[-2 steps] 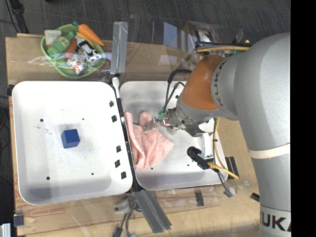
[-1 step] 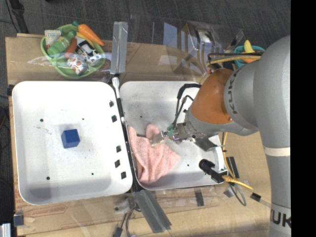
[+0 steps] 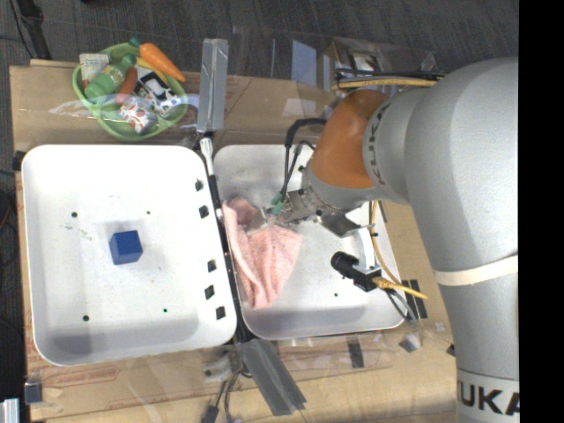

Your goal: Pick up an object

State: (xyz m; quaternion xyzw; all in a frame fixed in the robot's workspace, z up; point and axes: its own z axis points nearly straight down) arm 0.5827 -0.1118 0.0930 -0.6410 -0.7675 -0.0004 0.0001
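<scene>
Grey KUKA arm fills the right side, closest to the lens, orange band above the wrist. It reaches in over the right white shallow bin.

Table carries both bins side by side, touching along the middle divider. Left white shallow bin holds a small blue cube, sitting alone a bit left of centre, well apart from the walls.

Right bin: crumpled pink cloth lies against the left wall, running from mid-bin toward the near edge. Gripper is down at the top end of the cloth, touching or just above it. Can't tell if it's apart or together; the wrist hides that, and nothing is visibly clamped. Small green bit shows right at the gripper tip, too small to identify.

Black cylindrical part with yellow cable hangs off the arm over the bin's right half.

Green plastic bowl of mixed toys, orange carrot on top, sits on the table beyond the left bin.
</scene>
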